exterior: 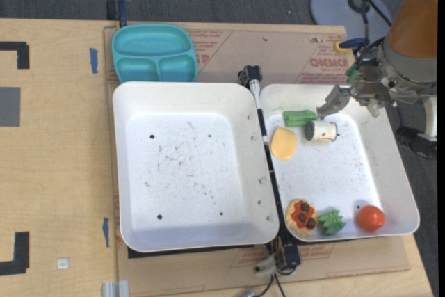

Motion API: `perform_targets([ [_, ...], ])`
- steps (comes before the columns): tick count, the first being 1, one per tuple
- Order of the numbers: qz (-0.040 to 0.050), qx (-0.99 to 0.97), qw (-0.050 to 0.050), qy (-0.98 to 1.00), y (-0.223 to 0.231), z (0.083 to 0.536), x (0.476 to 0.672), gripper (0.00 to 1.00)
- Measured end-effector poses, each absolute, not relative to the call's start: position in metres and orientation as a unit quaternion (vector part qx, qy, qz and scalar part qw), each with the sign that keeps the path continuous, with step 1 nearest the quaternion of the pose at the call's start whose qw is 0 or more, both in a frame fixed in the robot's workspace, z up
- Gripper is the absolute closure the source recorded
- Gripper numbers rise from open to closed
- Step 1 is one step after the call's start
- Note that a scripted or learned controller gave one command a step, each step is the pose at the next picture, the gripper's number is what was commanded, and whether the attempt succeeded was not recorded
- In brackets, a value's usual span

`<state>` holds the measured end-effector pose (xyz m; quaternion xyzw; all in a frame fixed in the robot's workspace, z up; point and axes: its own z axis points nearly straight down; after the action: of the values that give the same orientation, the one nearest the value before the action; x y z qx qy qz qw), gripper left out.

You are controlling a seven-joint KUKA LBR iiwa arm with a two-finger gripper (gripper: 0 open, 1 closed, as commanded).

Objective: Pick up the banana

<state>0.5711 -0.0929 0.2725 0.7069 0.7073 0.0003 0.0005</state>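
Note:
The right bin (pixel 389 170) holds two yellowish items. A rounded yellow piece (pixel 283 143) lies near the bin's left wall. A small white and yellow piece with a dark end (pixel 324 131) lies just right of it; which of the two is the banana I cannot tell. My gripper (pixel 328 108) hangs over the bin's far part, slanting down to the left. Its tip is right above the white and yellow piece and beside a green vegetable (pixel 300 117). Nothing shows held in it.
At the right bin's near edge lie a small pizza toy (pixel 301 214), a green leafy toy (pixel 332 222) and a red tomato (pixel 370 218). The left bin (pixel 188 163) stands beside it. A teal divided tray (pixel 154 52) sits behind the left bin.

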Motion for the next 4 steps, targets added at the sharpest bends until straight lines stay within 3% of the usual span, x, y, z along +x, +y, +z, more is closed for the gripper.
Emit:
perform_targets([
  [1, -0.0005, 0.636, -0.001, 0.772, -0.094, 0.115, 0.529, 0.0],
  [2, 0.001, 0.636, 0.001, 0.772, -0.094, 0.126, 0.531, 1.0],
  [4, 0.0023, 0.636, 0.004, 0.772, -0.094, 0.146, 0.532, 1.0],
])
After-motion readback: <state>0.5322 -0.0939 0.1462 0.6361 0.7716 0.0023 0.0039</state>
